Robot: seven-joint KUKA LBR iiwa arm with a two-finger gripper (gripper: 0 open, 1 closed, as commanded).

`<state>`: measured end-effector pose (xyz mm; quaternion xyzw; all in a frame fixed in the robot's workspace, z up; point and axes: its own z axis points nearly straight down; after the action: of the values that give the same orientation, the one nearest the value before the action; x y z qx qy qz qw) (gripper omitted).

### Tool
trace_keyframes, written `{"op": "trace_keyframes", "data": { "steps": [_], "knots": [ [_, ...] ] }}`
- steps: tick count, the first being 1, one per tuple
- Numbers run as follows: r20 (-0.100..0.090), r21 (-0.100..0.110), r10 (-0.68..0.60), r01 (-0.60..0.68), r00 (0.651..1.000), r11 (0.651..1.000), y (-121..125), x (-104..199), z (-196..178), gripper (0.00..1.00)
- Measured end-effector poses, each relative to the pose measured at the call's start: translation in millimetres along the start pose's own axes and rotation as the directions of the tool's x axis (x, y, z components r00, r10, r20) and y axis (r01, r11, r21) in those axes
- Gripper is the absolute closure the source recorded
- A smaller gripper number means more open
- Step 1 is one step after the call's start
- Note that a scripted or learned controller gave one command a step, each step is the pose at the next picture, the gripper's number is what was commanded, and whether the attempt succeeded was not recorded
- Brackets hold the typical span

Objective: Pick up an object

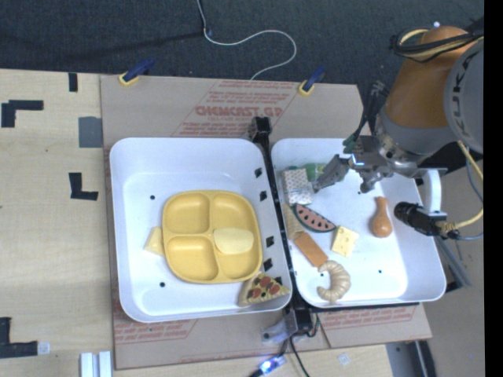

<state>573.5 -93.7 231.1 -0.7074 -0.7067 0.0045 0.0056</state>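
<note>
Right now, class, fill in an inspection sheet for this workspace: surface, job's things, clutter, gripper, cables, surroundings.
Surface: two white bins, left bin, right bin, on cardboard.
Job's things: right bin holds watermelon slice, cheese wedge, croissant, hot dog, drumstick.
Clutter: yellow divided plate and pizza slice in left bin.
Gripper: gripper open above right bin, holding nothing.
Cables: white cable behind bench.
Surroundings: dark carpet.

Grey arm point(471, 93), orange band point(424, 77)

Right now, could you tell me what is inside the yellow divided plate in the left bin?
A pale yellow piece lies in the yellow divided plate's lower right compartment; whatever is beneath it is covered.
</note>
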Motion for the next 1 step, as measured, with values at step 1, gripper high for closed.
{"op": "trace_keyframes", "data": {
  "steps": [1],
  "knots": [
    [0.001, -0.012, -0.003, 0.003, 1.0, 1.0, 2.4, 0.2, -6.8, 0.0]
  ]
}}
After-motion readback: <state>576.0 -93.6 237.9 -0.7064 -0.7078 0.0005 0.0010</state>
